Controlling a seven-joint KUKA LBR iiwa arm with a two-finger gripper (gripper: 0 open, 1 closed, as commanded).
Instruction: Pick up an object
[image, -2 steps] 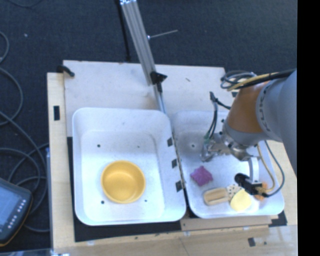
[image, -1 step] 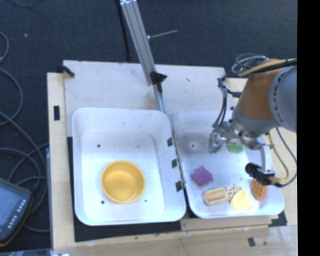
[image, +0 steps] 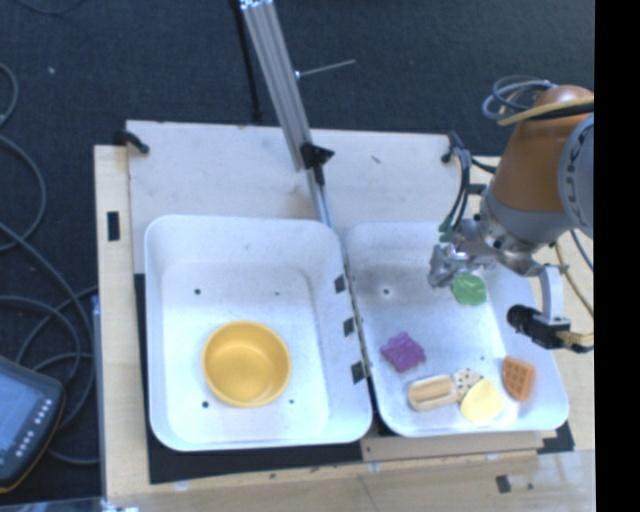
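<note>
Nearest the camera, along the front edge of my right bin (image: 560, 405), four things are lying in a huddle: a tan block (image: 430, 392), a small spotted piece (image: 466, 379) leaning against it, a pale yellow piece (image: 483, 401) touching both, and an orange waffle-textured piece (image: 517, 378) just beside them. A little further in, a purple piece (image: 403, 351) is sitting alone on the bin floor. In the left bin (image: 170, 300) a yellow bowl (image: 247, 362) is resting upright, well apart from everything I am working near.

Further back, I am holding my jaws (image: 449, 262) low over the far part of the right bin, and a green object (image: 468, 290) is lying just beside and slightly in front of them. I judge this to be the approach step, with the green object as the likeliest target, and nothing lifted yet. I cannot tell whether my jaws are apart or together; my wrist is covering them from this angle.

The next move is calling for centring over the green object, since I seem to be hanging slightly off to its far-left side. Nothing is crowding it; the bin's right wall is near but apart. Furthest off, a slanted metal pole (image: 285, 95) is rising from the tabletop (image: 230, 170), clear of my reach.
</note>
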